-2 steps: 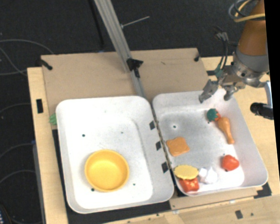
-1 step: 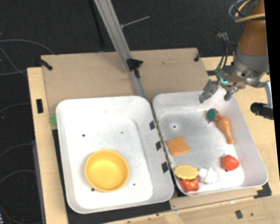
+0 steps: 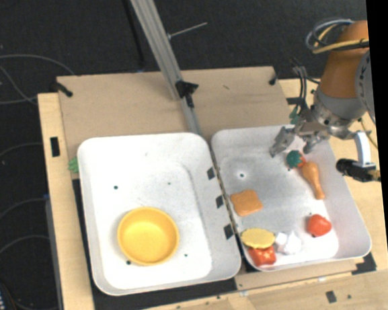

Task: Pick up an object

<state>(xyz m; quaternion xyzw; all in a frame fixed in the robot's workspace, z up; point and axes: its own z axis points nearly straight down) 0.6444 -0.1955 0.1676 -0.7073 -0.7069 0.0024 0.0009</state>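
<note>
My gripper hangs over the far right part of the right bin, its 2 fingers spread wide with nothing between them. The nearest thing to take is the carrot, lying just below the fingers near the bin's right edge, its green top pointing toward me. Further toward the near edge sit a tomato, a toast slice by the bin's left wall, and in the near left corner a yellow piece stacked on a red one, with a small white bit beside them.

My worry is the carrot's slant: I judge that if I close across its taper, it could squirt out, or I may pinch only the green top and lose it on the lift. It also lies close to the right wall, so 1 finger might catch the rim.

My wrist covers part of the far right corner, so I cannot see what lies under it. The white bit is too small to name. The left bin holds 1 yellow bowl.
</note>
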